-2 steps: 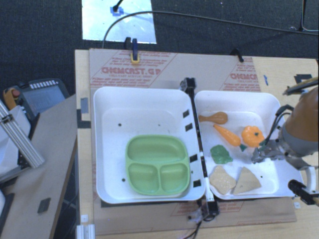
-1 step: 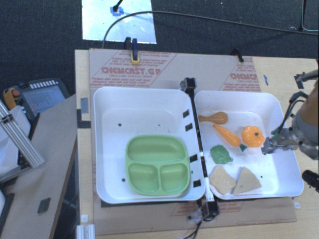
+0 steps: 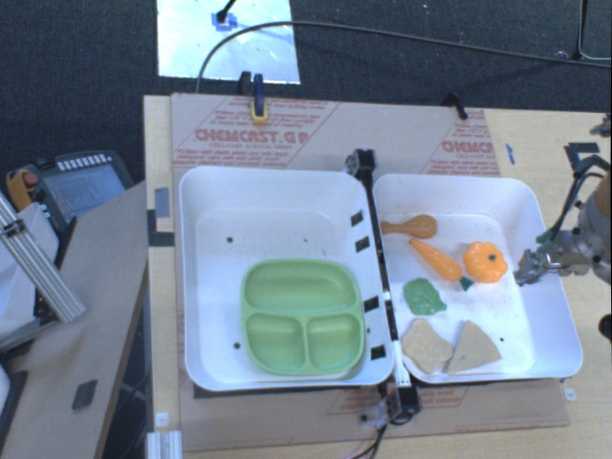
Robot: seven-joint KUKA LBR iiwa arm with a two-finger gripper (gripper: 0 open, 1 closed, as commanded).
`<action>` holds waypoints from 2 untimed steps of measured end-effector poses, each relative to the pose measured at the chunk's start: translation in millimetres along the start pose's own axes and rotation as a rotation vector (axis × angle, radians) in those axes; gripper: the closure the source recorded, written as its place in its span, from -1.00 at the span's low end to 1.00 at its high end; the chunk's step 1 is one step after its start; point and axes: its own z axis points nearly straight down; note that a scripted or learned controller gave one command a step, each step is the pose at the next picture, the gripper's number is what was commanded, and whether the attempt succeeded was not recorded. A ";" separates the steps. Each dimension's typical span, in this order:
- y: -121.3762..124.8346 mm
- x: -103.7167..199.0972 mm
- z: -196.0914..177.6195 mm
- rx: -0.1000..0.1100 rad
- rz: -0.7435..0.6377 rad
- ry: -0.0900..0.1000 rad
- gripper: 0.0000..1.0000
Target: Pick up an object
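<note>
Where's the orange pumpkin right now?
The pumpkin sits in the right bin, near its right side, just right of the carrot and left of the gripper.

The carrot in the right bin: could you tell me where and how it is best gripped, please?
Probably from above at the middle of the carrot, closing across its narrow width. It lies flat and slanted, and there is open floor beside it, though the small pumpkin crowds its lower end.

One camera looks down aslant on both white bins (image 3: 287, 185).
</note>
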 end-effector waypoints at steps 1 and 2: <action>2.1 -0.6 -53.8 -0.001 0.000 -0.001 1.00; 7.9 52.0 -39.1 0.003 -0.004 0.003 1.00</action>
